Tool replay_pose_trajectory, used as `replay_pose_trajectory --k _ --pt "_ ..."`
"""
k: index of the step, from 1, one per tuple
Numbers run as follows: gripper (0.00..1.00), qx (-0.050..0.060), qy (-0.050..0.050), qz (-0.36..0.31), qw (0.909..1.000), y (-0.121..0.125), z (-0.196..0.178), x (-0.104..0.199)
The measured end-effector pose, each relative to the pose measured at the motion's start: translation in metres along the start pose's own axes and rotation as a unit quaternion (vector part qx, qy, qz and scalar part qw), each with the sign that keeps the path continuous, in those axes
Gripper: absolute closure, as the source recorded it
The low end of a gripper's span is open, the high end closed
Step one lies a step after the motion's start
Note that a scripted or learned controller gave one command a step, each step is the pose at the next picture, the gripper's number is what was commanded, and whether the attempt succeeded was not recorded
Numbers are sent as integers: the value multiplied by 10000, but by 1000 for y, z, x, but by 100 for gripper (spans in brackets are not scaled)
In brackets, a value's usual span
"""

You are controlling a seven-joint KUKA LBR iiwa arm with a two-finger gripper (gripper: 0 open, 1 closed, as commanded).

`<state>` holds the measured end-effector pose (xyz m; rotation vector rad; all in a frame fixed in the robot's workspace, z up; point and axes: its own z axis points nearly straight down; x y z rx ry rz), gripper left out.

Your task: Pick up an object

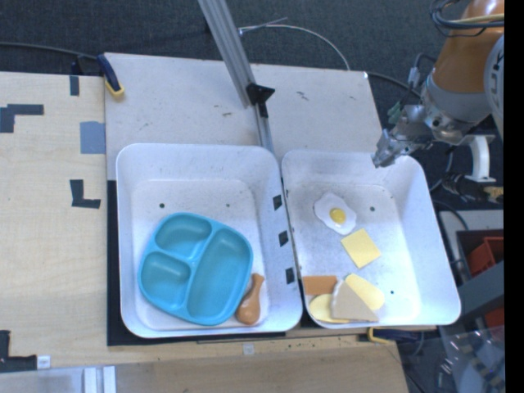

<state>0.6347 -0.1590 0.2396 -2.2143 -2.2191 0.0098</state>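
Lying in the right bin [426, 219]: fried egg [336, 215] near the middle, cheese square [360, 247] just beside it, orange block [319, 285] and pale wedge [354, 299] against the near wall. Hanging over that bin's far right corner, apart from the egg: gripper [385, 155], open or closed impossible to tell. In the left bin [196, 158]: blue divided plate [196, 267], drumstick [252, 300] touching its edge.

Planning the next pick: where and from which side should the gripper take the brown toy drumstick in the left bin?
Grip the brown toy drumstick across its narrow upper shaft, coming from straight above. It lies flat beside the blue divided plate, near the left bin's front wall; likely only the thin end leaves finger room.
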Motion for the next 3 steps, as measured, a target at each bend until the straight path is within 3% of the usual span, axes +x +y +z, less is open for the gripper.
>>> replay_pose_trajectory --k 1,2,3 --pt "0 -41 -3 0 10000 1 -6 0" --pt "0 -21 -10 6 10000 6 36 -4" --pt "0 -6 -8 9 10000 18 113 -20"
